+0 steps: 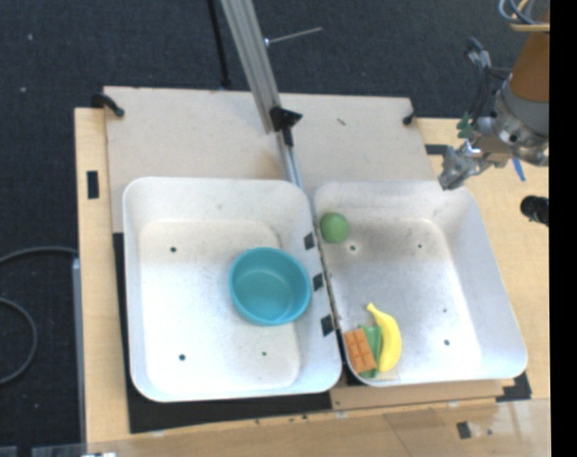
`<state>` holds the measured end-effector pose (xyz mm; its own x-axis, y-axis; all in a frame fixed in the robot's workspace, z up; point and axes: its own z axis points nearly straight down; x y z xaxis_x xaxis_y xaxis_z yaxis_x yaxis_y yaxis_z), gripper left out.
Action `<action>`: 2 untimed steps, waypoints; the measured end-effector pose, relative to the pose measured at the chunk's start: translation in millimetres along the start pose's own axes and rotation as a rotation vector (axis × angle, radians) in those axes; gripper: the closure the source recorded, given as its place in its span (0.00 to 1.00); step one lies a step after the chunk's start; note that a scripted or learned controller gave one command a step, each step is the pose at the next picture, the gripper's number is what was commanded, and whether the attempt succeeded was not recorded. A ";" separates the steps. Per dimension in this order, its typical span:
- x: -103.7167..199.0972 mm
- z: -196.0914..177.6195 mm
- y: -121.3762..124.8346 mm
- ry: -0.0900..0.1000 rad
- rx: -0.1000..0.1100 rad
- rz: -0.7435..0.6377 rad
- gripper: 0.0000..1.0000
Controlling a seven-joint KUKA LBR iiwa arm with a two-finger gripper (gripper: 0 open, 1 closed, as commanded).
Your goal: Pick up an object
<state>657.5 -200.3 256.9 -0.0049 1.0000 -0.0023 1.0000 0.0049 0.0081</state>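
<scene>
gripper (457, 171) sits above the far right corner of the right bin (488, 255); finger state cannot be determined. inside that bin: green ball (334, 228) at far left, banana (387, 334) at near left.

One fixed camera looks down at a slant from above the table (98, 255), far enough to take in both white bins (146, 208) side by side. The arm (527, 84) enters at the far right.
</scene>
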 end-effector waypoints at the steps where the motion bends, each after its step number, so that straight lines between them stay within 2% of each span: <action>1: 52.1 -4.9 -27.5 0.003 0.006 -0.001 1.00; 2: 109.0 1.2 -50.7 0.003 0.007 -0.002 1.00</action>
<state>606.3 -91.6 255.0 -0.0064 1.0000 0.0006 1.0000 0.0064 0.0007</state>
